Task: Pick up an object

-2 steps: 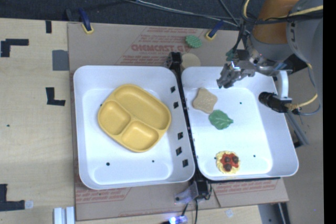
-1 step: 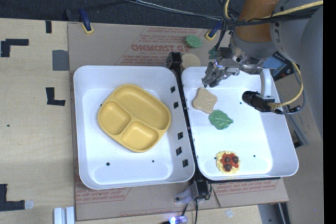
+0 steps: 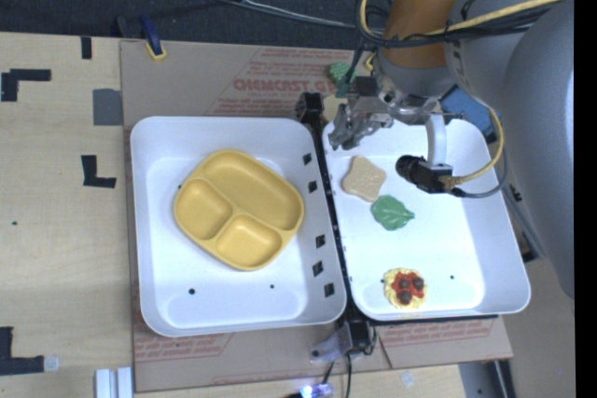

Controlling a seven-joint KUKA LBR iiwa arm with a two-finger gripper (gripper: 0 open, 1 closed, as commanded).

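Two white bins sit side by side on the bench. The left bin holds a yellow divided plate, tilted diagonally. The right bin holds three small items: a tan bread slice near its upper left, a green leaf-shaped piece just below and right of the bread, and a small pizza-like piece near the front edge, well apart from the others. The gripper hangs over the right bin's upper left corner, just above the bread; whether it is spread or closed I cannot tell.
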